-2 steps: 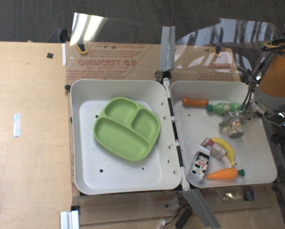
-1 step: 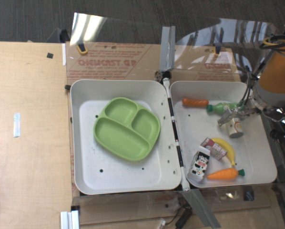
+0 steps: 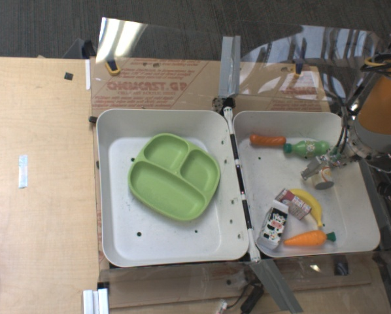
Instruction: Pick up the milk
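Camera view looks down on two white bins side by side on a bench. One bin (image 3: 110,195) holds a green plate (image 3: 174,175) with three sections, lying flat near the middle. The other bin (image 3: 359,227) holds the food toys.

Milk is what we care about. The milk (image 3: 274,224) is a small carton with black cow spots, lying near the front edge of that second bin, close to the wall shared with the plate's bin. An orange carrot (image 3: 308,239) lies just beside it, along the front edge. A yellow banana (image 3: 311,205) curves above the carrot, and a small red and white packet (image 3: 295,203) sits touching the banana, just behind the milk.

Near the back edge of the same bin lies a red-orange sausage-shaped toy (image 3: 268,139), and next to it a green bottle (image 3: 306,148) on its side.

The gripper (image 3: 318,173) hangs over the middle of the bin, just in front of the green bottle (well apart from the milk). I cannot tell if its fingers are spread or pressed together. Nothing can be seen pinched in it. The grey arm (image 3: 378,120) with its orange band comes in over the bin's far side wall.
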You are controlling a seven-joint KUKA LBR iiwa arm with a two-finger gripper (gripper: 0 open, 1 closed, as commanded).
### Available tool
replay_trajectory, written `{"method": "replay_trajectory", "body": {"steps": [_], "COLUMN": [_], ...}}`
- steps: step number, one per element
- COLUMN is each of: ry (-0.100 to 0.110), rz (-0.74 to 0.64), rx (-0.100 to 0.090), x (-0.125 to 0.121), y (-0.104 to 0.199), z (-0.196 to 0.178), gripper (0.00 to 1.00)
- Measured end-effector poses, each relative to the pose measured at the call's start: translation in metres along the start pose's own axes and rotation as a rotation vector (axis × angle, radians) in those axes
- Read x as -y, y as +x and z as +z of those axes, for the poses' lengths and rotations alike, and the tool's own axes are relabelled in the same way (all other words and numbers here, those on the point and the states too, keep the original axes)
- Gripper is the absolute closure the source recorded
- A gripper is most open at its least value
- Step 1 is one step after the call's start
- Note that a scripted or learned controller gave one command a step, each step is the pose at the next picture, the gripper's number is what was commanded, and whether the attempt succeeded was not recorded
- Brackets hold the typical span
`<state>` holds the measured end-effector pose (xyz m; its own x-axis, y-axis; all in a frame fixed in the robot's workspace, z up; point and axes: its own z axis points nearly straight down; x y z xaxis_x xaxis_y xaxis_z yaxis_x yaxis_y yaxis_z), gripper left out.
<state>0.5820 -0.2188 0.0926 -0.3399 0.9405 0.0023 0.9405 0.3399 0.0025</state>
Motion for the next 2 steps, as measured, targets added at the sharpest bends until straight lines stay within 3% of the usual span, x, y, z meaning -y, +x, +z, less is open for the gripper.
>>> {"method": "replay_trajectory", "body": {"steps": [1,2], "ry": [-0.001,0.001], "rz": [0.003,-0.109], "rx": [0.004,0.003], "x": [0.001,-0.009], "y": [-0.002,0.054], "z": [-0.009,-0.098], "gripper": [1.00,1.00]}}
